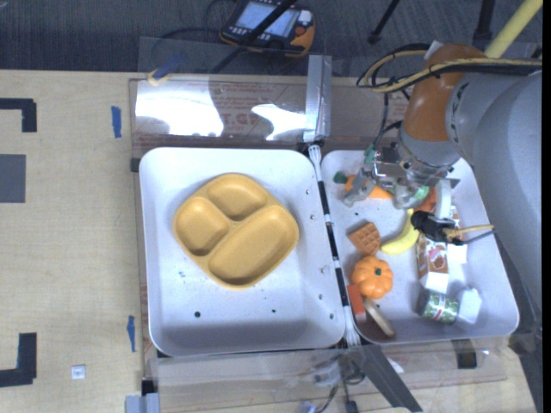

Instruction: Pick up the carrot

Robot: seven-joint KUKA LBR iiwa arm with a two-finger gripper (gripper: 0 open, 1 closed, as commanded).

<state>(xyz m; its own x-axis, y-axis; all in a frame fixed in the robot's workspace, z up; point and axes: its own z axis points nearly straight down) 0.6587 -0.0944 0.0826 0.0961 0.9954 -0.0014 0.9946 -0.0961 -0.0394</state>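
1. The carrot (380, 194) lies in the far left part of the right bin (495, 308), close to the wall the two bins share. It shows as a small orange piece, and a bit of green sits at the end nearer that wall.
2. The jaws hang right over the carrot, and their grey metal parts cover some of it. From this slanted view I cannot tell whether they are released or clenched, or whether the carrot sits between them.
3. The arm (508, 136) reaches in from the right, with its orange band (435, 101) just above the wrist and over the far edge of the right bin.
4. Just nearer the camera than the carrot lies a small brown waffle-like square (364, 236), and a yellow banana (399, 240) is beside it on the right.
5. Nearer again sits an orange pumpkin (372, 276), touching or almost touching a red piece (355, 298) and a brown stick-shaped thing (377, 317) at the near left corner.
6. Along the right side of that bin stand a red and white carton (433, 259), a green can (441, 309) and a white object (470, 304).
7. The left bin (172, 317) holds a yellow divided plate (237, 229), well apart from the carrot.
8. Both bins rest on a pale wooden tabletop (69, 231).
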